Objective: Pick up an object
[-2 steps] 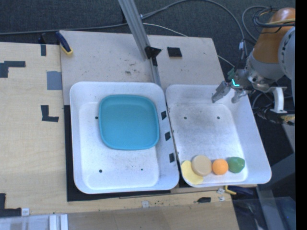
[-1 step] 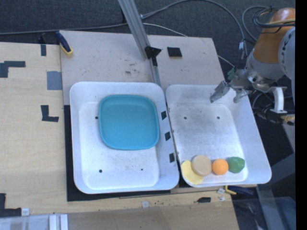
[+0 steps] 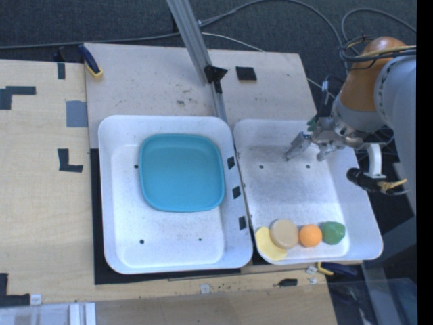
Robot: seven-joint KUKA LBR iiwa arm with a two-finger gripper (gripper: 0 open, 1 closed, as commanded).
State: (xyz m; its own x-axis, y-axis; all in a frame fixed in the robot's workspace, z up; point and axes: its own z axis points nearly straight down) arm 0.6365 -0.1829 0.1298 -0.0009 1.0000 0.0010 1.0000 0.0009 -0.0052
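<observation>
— Grey fingers of the gripper (image 3: pixel 310 149) hang over the far part of the right bin (image 3: pixel 352 202). Are the jaws parted?

— Yes, spread apart, nothing between them, touching nothing I can make out.

— And the objects?

— Lined up along the near wall, well apart from the gripper: a yellow piece (image 3: pixel 265 246) half hidden under a tan disc (image 3: pixel 284 233), then an orange ball (image 3: pixel 310 236), then a green object (image 3: pixel 332 232), shape unclear.

— The left bin (image 3: pixel 122 202)?

— It holds a blue plate (image 3: pixel 181 172).
</observation>
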